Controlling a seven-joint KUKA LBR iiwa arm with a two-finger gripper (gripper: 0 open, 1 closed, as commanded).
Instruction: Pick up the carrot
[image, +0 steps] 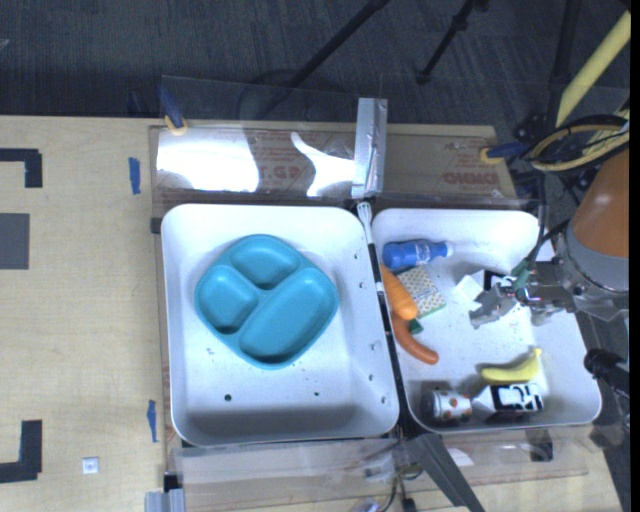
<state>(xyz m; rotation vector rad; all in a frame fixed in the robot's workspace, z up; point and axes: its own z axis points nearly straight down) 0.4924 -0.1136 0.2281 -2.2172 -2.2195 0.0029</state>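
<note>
The orange carrot (402, 300) lies in the right bin (570, 355), along its left wall, running from near the blue bottle (414, 253) down toward the bin's middle. Part of it rests against a speckled packet (426, 290). My gripper (497, 305) hangs over the middle of the right bin, to the right of the carrot and apart from it. It looks open, with nothing between its fingers. The arm comes in from the right edge.
A yellow banana (512, 369), a small can (451, 404) and a black-and-white item (517, 398) lie along the right bin's front. The left bin (200, 400) holds a blue divided plate (265, 298). A wall separates the bins just left of the carrot.
</note>
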